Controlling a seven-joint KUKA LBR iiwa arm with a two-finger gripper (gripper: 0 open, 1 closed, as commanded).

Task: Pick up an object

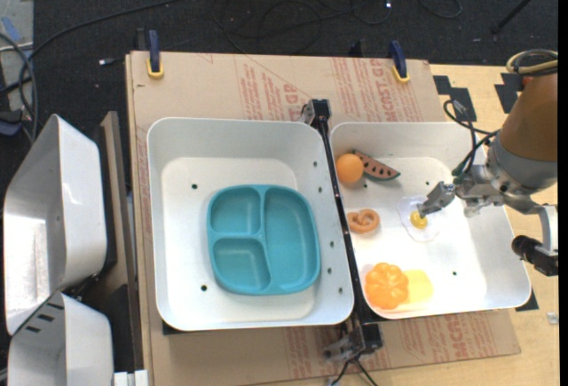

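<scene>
**Pincer low in the right bin, beside a small yellow piece**

The pincer (429,207) sits low over the floor of the right bin (497,287), reaching in from the right at the end of the grey arm (524,158). Whether its tips are spread or pressed together cannot be told; they are too small and dark against the white.

Right at the pincer's tip lies a small yellow piece (418,219), touching it or just beside it, and resting on what looks like a clear, glassy disc (424,228). Nothing can be seen pinched between the tips.

To the pincer's left, near it, is a small orange ring-shaped pretzel toy (363,220). Farther left and toward the back of the bin is an orange ball (349,168), with a watermelon slice (378,169) touching its right side. Toward the front of the bin, below and left of the pincer, sits an orange bell pepper (386,283), with a pale yellow piece (419,287) against its right side.

Well apart to the pincer's left, beyond the wall the two bins share, the left bin (177,198) holds a teal divided plate (263,239) with three compartments, lying flat near its middle. Both bins rest on a cardboard-covered bench (266,82).
</scene>
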